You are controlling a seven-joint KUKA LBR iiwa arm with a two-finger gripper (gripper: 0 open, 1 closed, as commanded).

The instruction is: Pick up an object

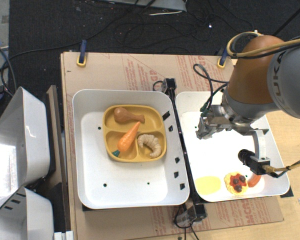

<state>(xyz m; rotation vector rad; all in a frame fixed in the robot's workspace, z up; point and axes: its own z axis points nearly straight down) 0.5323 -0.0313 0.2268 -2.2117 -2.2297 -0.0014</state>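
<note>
- Over the right bin (270,134), my gripper (206,129) hovers; I cannot tell its fingers' state.
- Toy carrot (129,137) lies in the yellow divided plate (110,145), left bin (90,149).
- My arm's lettering is partly readable: "UK".

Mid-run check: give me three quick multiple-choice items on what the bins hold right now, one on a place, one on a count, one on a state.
1. Where does the yellow divided tray sit?
A. left bin
B. right bin
C. on the cardboard

2. How many food toys lie in the tray?
A. one
B. three
C. five

3. How does the gripper stand?
A. over the right bin, away from the toys
B. resting in the tray
C. outside both bins

Answers: 1 A, the tray lies within the left bin. 2 B, a drumstick, a carrot and a shrimp. 3 A, it hangs over the bin's upper left floor.
</note>
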